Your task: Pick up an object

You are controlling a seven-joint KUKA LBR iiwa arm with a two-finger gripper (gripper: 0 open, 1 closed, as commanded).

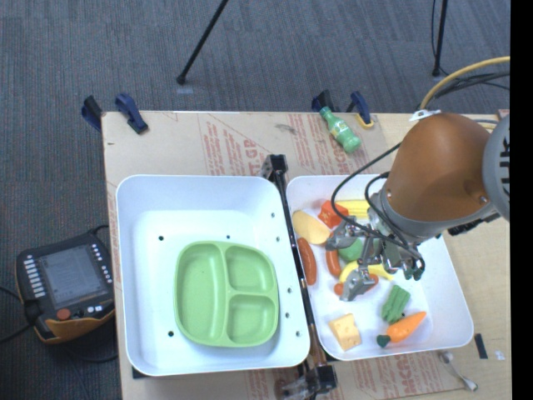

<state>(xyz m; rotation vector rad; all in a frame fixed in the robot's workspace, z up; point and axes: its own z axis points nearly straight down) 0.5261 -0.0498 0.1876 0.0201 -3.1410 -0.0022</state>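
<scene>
My gripper hangs low in the right bin, over a heap of toy food. Its fingers point down among a red piece, a green piece and a yellow piece. I cannot make out anything clearly held between them. Around it lie a sausage, a pale yellow piece, a cheese wedge, a carrot and a green vegetable. The orange wrist band hides the bin's far right part.
The left bin holds a green divided plate. A green toy bottle lies on the bench behind the bins, near blue clamps. A handheld pendant sits left of the bench.
</scene>
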